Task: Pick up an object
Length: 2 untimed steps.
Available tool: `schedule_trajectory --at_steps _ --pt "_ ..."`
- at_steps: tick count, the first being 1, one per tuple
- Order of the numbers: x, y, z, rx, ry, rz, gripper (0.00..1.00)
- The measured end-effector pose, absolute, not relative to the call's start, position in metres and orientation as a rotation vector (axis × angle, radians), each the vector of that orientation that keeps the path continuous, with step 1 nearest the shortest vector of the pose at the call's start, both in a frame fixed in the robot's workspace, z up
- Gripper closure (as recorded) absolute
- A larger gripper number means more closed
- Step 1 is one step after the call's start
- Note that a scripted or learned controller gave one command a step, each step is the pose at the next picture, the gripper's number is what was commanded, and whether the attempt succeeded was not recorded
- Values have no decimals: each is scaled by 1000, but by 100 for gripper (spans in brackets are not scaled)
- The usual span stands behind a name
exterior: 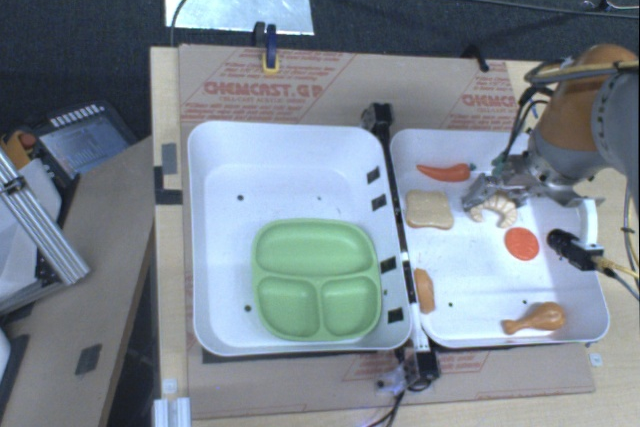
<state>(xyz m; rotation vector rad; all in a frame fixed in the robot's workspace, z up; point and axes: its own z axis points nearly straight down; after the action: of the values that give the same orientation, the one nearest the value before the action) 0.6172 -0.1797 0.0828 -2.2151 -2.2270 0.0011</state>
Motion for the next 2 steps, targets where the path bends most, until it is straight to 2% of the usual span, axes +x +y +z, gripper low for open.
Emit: schedule_trajectory --at_steps 1,2 --pt "619 -180 96 -2217 -2233 -4 100" --pt "613 -186 156 -2225 -2226 -5 100"
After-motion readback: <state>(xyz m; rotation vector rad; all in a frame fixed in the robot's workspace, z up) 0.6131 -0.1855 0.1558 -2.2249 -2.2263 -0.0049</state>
